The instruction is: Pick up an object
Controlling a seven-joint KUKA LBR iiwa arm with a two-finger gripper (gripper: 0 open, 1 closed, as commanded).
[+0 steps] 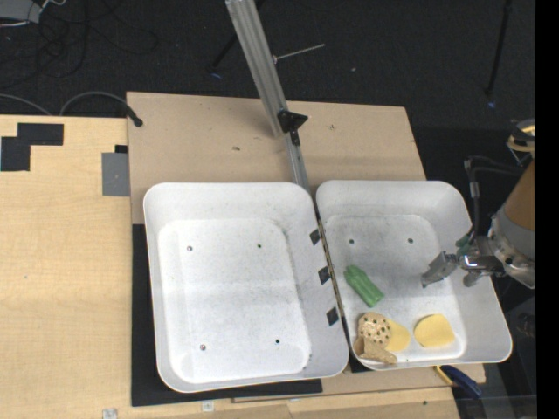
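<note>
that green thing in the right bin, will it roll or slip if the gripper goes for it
The green object looks elongated and rounded, so it may roll sideways when nudged. It lies flat on the right bin floor, unlikely to tip. Its smooth look suggests some slip.

Two white bins, left (231, 369) and right (445, 195), look like moulded plastic, matt with fine dark speckling; bench board (210, 138) under them is plain tan fibreboard, smooth and dull; far slanted rail (258, 55) is ribbed bare metal, faintly shiny; green block (363, 285) looks smooth, plastic-like; yellow piece (434, 331) looks soft and matt; speckled tan piece (375, 333) looks rough; gripper (441, 269) is grey metal, dull.
</note>
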